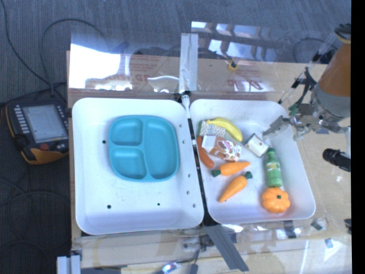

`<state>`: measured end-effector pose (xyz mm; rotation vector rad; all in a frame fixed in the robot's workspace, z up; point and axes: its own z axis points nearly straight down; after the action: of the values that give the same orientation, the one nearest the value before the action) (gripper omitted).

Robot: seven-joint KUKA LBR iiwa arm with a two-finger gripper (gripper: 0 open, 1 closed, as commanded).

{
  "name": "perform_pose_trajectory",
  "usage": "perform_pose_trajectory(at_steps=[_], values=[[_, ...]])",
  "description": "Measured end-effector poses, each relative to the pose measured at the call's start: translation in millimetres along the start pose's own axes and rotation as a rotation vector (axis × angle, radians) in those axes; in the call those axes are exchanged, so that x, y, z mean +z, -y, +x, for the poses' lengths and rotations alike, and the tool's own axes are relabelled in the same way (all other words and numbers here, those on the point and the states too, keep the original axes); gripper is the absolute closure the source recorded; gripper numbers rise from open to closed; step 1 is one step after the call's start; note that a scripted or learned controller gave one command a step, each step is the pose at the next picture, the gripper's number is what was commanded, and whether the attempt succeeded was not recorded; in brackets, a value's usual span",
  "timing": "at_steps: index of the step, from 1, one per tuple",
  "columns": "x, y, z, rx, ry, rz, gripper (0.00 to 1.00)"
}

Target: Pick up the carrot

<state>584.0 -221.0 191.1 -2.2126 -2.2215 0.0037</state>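
Note:
Two orange carrots with green tops lie in the right bin (296,170). One carrot (234,168) lies nearly level, and the other carrot (233,188) slants just below it. My gripper (278,125) hangs over the bin's upper right part, up and to the right of both carrots and apart from them. It hovers close above a small white block (256,146). The grey arm with its orange band (335,76) comes in from the right edge.
The right bin also holds a banana (226,128), a green bottle (273,168), a small pumpkin (275,201), a printed packet (223,148) and an orange sausage-like piece (205,156) by the divider. In the left bin (91,204) sits a blue divided plate (142,148).

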Motion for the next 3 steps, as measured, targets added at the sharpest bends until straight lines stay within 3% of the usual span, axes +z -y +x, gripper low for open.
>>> perform_pose_trajectory(at_steps=[1,2,3], values=[[31,78,45,-0.130,0.000,0.001,0.00],[78,100,68,-0.327,0.000,-0.001,0.00],[102,60,32,-0.675,0.002,-0.009,0.00]])
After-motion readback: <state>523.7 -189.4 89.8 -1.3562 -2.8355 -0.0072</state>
